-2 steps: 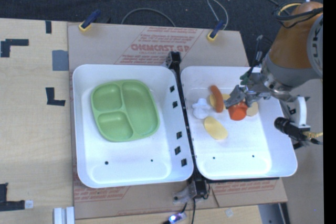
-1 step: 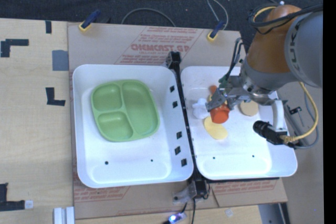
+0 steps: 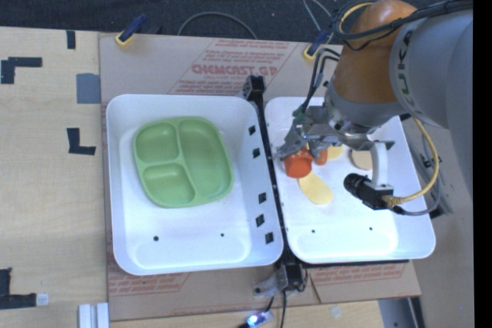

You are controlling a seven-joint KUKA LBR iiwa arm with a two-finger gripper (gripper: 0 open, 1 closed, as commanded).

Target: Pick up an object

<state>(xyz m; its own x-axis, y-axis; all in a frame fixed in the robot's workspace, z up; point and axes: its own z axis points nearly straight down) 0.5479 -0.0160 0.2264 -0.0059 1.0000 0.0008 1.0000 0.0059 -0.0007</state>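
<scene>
While the gripper hangs over the right bin near its left wall, I cannot tell its jaw state. Just below sits an orange cup, beside a yellow piece. A green plate fills the left bin.

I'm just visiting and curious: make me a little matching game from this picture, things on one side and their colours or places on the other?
Things:
1. divided plate
2. small cup-like object
3. flat oval piece
4. clamp

Descriptions:
A. orange-red, right bin, just under the gripper
B. pale yellow, right bin
C. green, left bin
D. blue and yellow, on the cardboard's far left corner

Pairs: 1-C, 2-A, 3-B, 4-D
</scene>
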